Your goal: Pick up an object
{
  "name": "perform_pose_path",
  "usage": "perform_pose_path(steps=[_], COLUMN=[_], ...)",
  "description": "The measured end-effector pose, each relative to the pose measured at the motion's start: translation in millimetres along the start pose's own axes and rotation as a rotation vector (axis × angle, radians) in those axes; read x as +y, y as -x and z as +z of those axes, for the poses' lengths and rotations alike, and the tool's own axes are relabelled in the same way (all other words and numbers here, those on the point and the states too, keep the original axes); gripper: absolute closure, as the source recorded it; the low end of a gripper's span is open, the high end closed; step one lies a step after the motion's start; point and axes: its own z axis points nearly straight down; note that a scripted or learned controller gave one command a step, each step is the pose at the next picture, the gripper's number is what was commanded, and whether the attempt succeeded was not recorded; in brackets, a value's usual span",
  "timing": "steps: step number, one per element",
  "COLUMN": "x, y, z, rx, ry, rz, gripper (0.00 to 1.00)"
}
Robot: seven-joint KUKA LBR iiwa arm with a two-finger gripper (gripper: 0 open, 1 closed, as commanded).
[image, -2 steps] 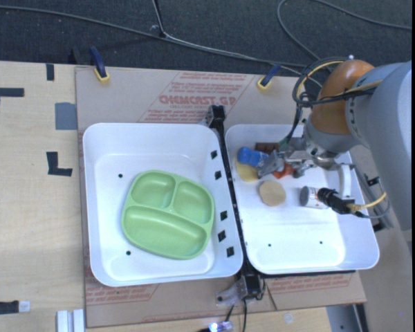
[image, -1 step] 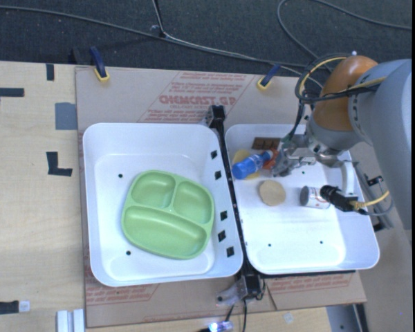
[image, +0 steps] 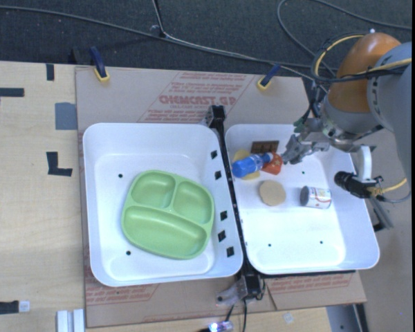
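**Pick status: gripper low over the right bin, no object lifted**

Camera view

1. Arm position. The grey KUKA arm with the orange band reaches in from the right side. Its two-finger gripper (image: 292, 151) sits low over the rear part of the right-hand shallow white plastic bin (image: 353, 251), just beside the red end of the blue plastic bottle (image: 252, 164).

2. Gripper state. Whether the gripper is spread or pressed together cannot be told; the tip is small and dark against the bin contents. Nothing is visibly held.

3. Task progress. Judged from this view, the approach is made and the grasp and lift remain. All objects rest on the bin floor: the blue bottle, a small brown rectangular block (image: 264, 146) behind it, a tan round disc (image: 271, 194) near the middle, and a small grey-and-white cylindrical can (image: 316, 197) to the right of the disc.

4. Likely target and orientation. The blue bottle is nearest the gripper and is the probable target. It lies on its side. Its long axis runs roughly left to right, slightly tilted, with the red end pointing right toward the gripper and the blue body toward the divider between bins.

5. Other contents. The left-hand shallow white bin (image: 100, 144) holds a green plastic compartment plate (image: 169, 214).
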Motion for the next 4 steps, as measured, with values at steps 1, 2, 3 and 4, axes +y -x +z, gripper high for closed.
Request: perform_pose_path(steps=[1,2,3,4], x=[-0.8,-0.4,-1.6,-2.9], y=[5.5,4.7,-37.8,-88.3], z=[-44.4,-108.6,-101.1,-82.9], rx=[0.0,-0.001,0.001,0.002], ry=[-0.001,0.002,-0.005,-0.006], rz=[0.001,0.0,-0.003,-0.004], gripper=[1.0,1.0,1.0,1.0])
